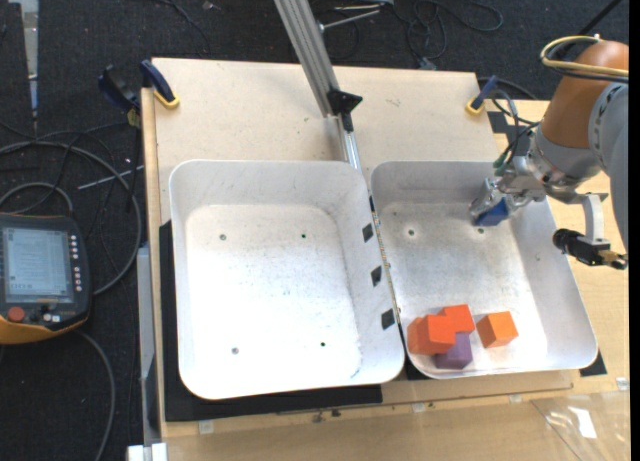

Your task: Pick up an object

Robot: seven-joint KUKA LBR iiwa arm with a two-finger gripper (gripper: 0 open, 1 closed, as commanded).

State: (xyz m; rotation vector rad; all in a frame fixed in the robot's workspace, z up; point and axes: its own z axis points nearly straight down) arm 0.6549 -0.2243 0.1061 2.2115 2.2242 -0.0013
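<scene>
Two smooth white plastic bins [200,189] sit on a matt, pale wooden board [250,109].

Bright even overhead light, soft shadows, slightly grainy, mild blur

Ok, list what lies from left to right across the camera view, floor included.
Teach pendant on the floor → left bin → right bin → large orange block → small orange block → arm's orange band. The purple block and the gripper with the blue thing at its tip overlap others, so left out.
</scene>
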